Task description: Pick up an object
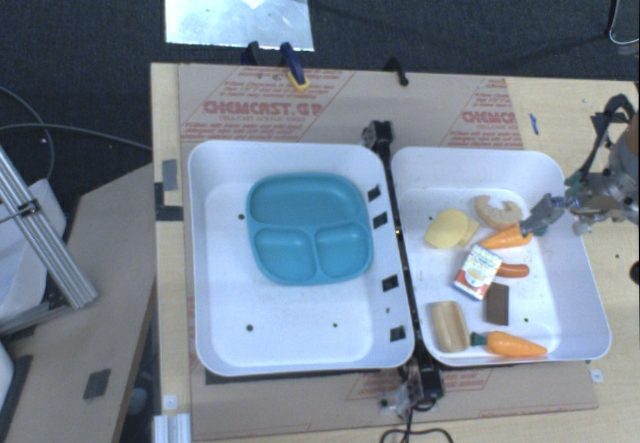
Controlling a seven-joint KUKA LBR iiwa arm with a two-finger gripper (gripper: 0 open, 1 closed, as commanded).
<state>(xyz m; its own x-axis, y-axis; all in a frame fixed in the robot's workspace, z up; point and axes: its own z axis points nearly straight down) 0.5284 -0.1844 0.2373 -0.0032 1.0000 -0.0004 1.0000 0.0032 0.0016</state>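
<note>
Whether the fingers are wide or narrow I cannot tell as they hang just beside a carrot in the right bin, among a biscuit, yellow lump, small carton, sausage and second carrot, while the left bin holds a blue divided plate.

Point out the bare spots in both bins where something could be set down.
Left bin: bare floor rings the blue plate, widest along the near wall. Right bin: bare along the far wall above the yellow piece and cookie, and on the right beside the near carrot. Its middle is crowded around the small box, where the claw sits by the other carrot.
</note>
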